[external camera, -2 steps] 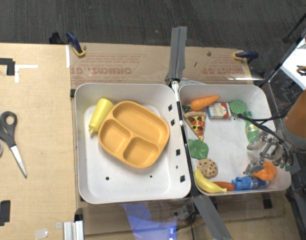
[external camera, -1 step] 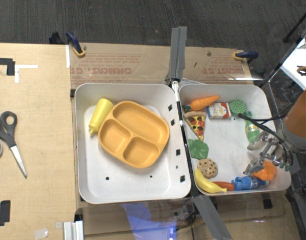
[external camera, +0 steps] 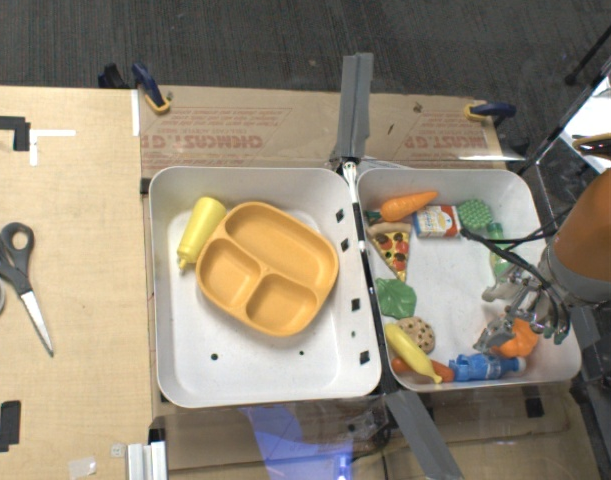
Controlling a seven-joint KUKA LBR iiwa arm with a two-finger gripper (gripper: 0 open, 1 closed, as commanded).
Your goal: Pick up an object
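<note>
Gripper [external camera: 513, 330] down in right bin [external camera: 545, 268], near-right corner, over an orange toy [external camera: 522, 340].

Can't tell finger state – cables + wrist hw clutter the tip, so no call on whether the orange toy is actually gripped; it sits right at the tip. Blue bottle [external camera: 488, 367] lies just beside it on the near side, against the near wall. Risks IMO: corner is tight, so fingers could clip the wall or bottle and shove the toy instead of closing on it; toy looks small/rounded, so it may squirt out. Rest of bin (carrot [external camera: 407, 205], pizza slice [external camera: 392, 248], cookie [external camera: 416, 332], banana [external camera: 407, 350]) well apart on the left. Left bin [external camera: 175, 368] w/ yellow tray [external camera: 268, 267] not involved.
</note>
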